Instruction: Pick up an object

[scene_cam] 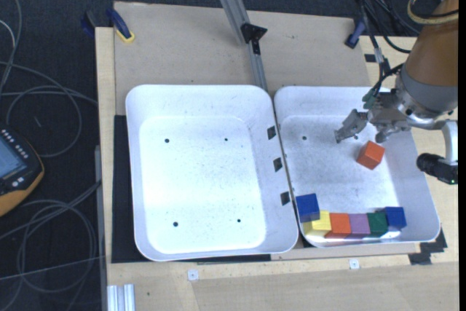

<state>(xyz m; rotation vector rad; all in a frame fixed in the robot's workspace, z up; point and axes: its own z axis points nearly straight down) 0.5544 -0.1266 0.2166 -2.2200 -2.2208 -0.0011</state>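
Hovering with fingers spread apart, the gripper [366, 129] sits just above an orange block [370, 155] in the right bin [320, 102]; next you lower and close.

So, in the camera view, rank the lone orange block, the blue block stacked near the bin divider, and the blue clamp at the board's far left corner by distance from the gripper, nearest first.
Measured from the gripper:
1. Orange block, just below it in the right bin.
2. Blue block, at that bin's near left corner.
3. Blue clamp, far across the left bin, at the board's far left corner.
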